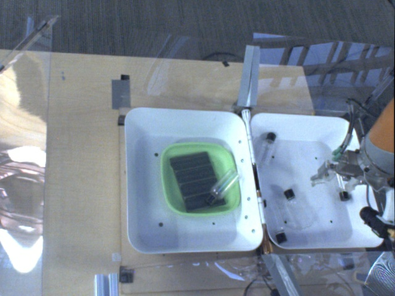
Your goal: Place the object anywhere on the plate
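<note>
1. Jaws: we cannot tell how they stand; the gripper (341, 176) is a tangle of grey metal and cable at the right bin's far side, and nothing shows as held there.
2. We take the green plate (170, 184) as our landmark. It sits in the middle of the left bin (143, 165), well apart from the gripper.
3. On the plate lies a dark ribbed block (194, 179), flat, tilted slightly against the plate's edges. A clear tube (221, 186) rests across the block's corner nearest the right bin, its dark cap at the lower end.
4. Our judgement: the placing looks done or nearly so, since both pieces lie inside the plate's rim. Which of the two is the task's object we cannot say from this view.
5. What is left, if anything: the arm (379, 137) pulling clear. It stands over the right bin (302, 125), on the far side of the divider from the plate.
6. In the right bin we note small dark bits (288, 193) scattered on the floor, all well apart from the plate, and a small capped piece (270, 138) near the top corner.
7. Surface: a pale wooden bench (80, 184) bears both bins; a clear sheet throws glare to the left of the plate.
8. Room: dark carpet (154, 11) lies beyond the bench, above the plate in the view.
</note>
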Robot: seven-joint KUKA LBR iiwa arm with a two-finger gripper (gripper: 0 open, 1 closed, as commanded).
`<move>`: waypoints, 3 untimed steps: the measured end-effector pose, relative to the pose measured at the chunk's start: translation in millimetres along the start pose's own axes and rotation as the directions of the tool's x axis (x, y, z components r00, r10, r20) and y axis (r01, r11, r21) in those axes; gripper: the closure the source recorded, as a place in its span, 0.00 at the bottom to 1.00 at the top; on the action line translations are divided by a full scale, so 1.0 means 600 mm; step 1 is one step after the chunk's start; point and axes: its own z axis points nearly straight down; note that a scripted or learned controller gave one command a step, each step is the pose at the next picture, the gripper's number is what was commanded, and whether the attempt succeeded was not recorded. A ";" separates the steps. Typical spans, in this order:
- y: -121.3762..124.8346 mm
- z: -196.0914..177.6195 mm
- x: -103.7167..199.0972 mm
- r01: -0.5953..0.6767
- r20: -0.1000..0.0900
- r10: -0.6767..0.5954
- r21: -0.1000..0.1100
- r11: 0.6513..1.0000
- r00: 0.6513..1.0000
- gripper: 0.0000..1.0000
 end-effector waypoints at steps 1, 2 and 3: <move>0.037 -0.185 -0.021 0.007 0.000 -0.007 -0.002 1.000 1.000 0.00; 0.072 -0.219 -0.019 0.016 0.001 -0.016 -0.002 1.000 1.000 0.00; 0.081 -0.236 -0.014 0.013 0.001 -0.013 0.000 1.000 1.000 0.00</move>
